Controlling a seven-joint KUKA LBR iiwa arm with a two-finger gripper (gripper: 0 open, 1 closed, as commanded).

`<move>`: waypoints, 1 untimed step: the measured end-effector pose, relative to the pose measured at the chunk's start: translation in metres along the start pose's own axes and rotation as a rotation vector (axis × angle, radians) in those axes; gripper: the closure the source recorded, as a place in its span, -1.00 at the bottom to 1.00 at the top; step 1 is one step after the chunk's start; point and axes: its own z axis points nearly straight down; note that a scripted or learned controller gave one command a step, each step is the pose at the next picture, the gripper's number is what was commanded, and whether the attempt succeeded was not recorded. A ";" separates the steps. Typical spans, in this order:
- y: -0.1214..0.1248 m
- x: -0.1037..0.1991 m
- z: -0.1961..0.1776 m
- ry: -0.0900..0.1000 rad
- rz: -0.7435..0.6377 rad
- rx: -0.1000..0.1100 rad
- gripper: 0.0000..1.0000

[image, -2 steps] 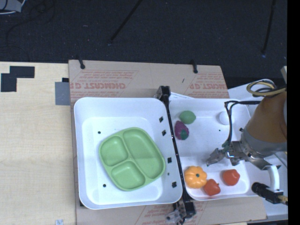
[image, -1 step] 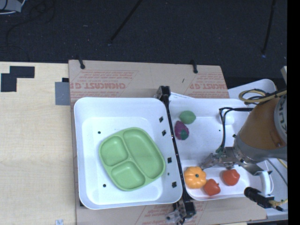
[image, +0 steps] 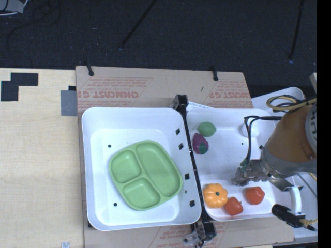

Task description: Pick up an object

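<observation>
The right bin (image: 227, 123) holds a green round object (image: 207, 128), a purple object (image: 200, 144), an orange pumpkin-like object (image: 215, 195) and two red objects (image: 233, 206) (image: 254, 195). My gripper (image: 247, 175) hangs low over the right bin's near right part, just above and left of the larger red object. The arm's orange band (image: 292, 138) and grey wrist cover the fingers from above. Nothing is seen between them.
The left bin (image: 98, 133) bears a green divided plate (image: 145, 174). A black divider (image: 187, 159) runs between the bins. Cables (image: 256, 120) loop off the wrist over the right bin's far side. Cardboard (image: 155, 89) lies under both bins.
</observation>
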 end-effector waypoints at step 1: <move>-0.001 0.010 -0.052 -0.001 -0.008 -0.002 1.00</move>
